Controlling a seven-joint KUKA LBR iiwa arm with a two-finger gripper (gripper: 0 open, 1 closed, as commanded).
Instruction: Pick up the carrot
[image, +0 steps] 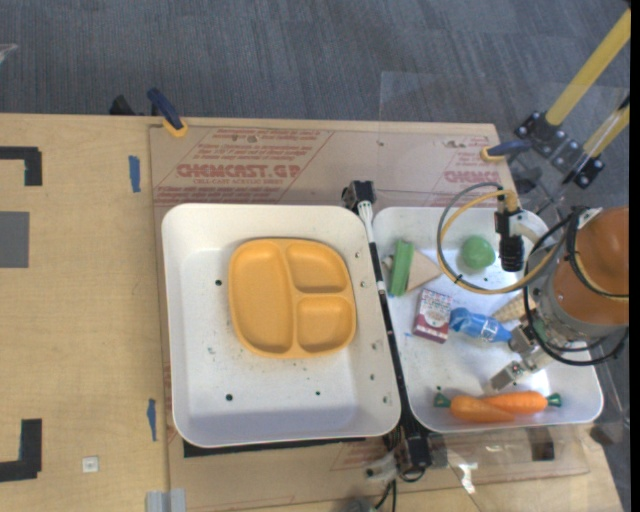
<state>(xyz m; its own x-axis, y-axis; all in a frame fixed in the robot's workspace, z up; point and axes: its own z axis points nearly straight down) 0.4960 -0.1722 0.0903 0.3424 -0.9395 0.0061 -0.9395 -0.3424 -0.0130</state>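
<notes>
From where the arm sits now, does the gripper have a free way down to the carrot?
Probably yes. The carrot lies alone along the right bin's near edge, nothing on top, and the gripper is just above it. The bin wall close by may crowd the fingers.

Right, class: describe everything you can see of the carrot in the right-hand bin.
The carrot is an orange toy-like piece, smooth and plastic-looking, with small green tips at both ends. It lies flat, lengthwise left to right, along the near edge of the right bin, close to that bin's wall. The gripper hangs just above and behind it, with nothing seen between it and the carrot; contact cannot be told. The blue wrapper and small carton lie farther back, apart from it.
</notes>
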